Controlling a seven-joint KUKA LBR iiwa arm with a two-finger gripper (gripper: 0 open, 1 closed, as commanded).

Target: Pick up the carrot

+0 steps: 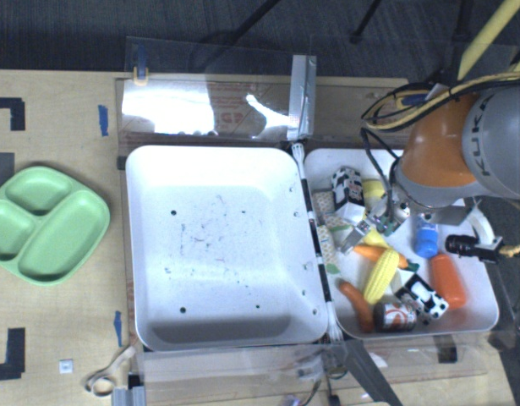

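Carrot (353, 298) is seen in the right bin (488, 311), wedged beside corn cob (380, 275); claw (386, 223) state cannot be told; a wrong-item grab is risked by clutter.

Illumination is even and fairly bright across the worktop (57, 100), apparently from overhead. The left bin (217, 244) reads clean white with slight loss of surface detail near its rims. Strong glare sits on the clear panel (200, 104) behind that bin — a washed-out white patch hides whatever lies under it. Shadows are soft and short: a grey band along the left bin's near inner wall, and a faint edge beneath the green tray (44, 222). The dark floor (158, 7) at top is underexposed. Overall focus is moderate — small items in the right bin (484, 311) appear soft and slightly smeared. The arm (462, 142) at right is mildly blurred.
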